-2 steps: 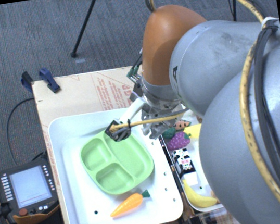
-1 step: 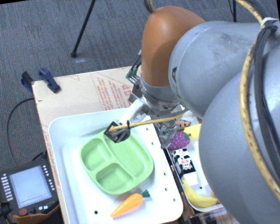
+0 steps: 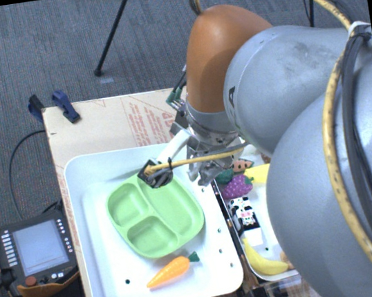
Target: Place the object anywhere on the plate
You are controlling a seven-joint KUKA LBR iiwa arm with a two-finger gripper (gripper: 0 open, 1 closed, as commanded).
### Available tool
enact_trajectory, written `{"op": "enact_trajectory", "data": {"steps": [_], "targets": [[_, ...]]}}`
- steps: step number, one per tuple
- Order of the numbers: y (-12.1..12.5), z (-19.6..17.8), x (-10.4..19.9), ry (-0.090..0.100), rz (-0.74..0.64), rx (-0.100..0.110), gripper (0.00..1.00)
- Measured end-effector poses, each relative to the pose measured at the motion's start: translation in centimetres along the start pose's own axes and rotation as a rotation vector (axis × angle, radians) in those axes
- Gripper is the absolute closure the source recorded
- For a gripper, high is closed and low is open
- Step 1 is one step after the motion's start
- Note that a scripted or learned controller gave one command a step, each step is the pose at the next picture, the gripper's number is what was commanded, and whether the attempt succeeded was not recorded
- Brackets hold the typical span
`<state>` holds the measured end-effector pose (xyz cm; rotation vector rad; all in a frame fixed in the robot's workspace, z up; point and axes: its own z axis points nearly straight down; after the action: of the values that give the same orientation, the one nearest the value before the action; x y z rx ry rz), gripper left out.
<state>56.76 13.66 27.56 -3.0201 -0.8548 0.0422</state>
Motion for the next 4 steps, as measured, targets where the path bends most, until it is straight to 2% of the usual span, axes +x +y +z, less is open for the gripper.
{"op": "enact_trajectory", "data": {"steps": [1, 2, 3, 4], "targets": [[-4.9, -4.3, 0.6, 0.019, 0.105, -0.003, 1.0], [-7.9, -14.1, -0.6, 0.027, 0.32, 0.0, 1.0], [-7.9, -13.8, -0.6, 0.021, 0.323, -0.003, 0.0], [-5.6, -26.2, -8.0, 0.031, 0.162, -0.006, 0.0]]}}
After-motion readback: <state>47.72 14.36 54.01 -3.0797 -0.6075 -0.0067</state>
